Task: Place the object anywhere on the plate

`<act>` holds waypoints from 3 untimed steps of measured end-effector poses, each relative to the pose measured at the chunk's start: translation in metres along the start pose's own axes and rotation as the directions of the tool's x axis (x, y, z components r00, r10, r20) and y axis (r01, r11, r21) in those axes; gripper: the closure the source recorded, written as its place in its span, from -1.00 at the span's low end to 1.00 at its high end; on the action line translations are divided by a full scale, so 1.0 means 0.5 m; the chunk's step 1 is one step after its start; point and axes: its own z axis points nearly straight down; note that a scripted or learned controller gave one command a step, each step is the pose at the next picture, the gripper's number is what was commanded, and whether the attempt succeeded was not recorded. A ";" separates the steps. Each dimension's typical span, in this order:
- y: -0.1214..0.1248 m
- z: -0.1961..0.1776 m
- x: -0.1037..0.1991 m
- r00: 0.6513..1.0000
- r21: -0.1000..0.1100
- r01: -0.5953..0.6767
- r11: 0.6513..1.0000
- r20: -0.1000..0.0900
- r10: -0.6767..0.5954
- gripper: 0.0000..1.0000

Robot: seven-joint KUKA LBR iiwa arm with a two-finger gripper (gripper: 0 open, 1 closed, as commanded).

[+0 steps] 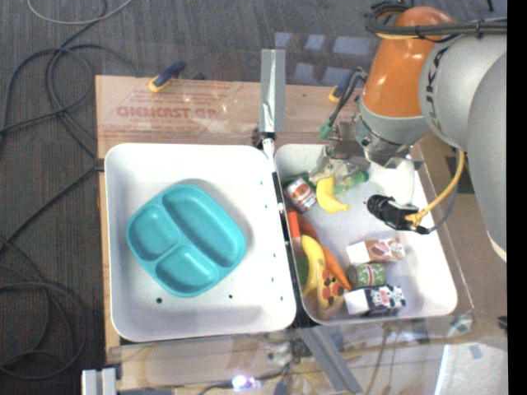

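Nearest the camera, along the front edge of the right bin (445, 303), lie a small black-and-white carton (375, 300), a dark can (367, 274) and a brown-and-white box (377, 251). By the bin's left wall sit a yellow and orange heap of toy food (319, 271) and, further back, a red-labelled can (300, 193).

The left bin (132, 311) carries the teal plate (187, 239), three compartments, lying flat near its middle.

Toward the right bin's far edge lies a small yellow banana (331, 197), likely the object meant: it looks like light, stiff, smooth plastic, best pinched across its curved middle, where it should not roll out.

Directly behind it hangs the gripper (344, 164), low over the bin's far left corner, touching or just beside the banana's far end. Whether it is spread or closed, and whether it grips anything, I cannot tell.
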 end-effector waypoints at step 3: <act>-0.032 0.098 0.300 0.985 0.001 0.171 0.985 -0.002 -0.171 -1.00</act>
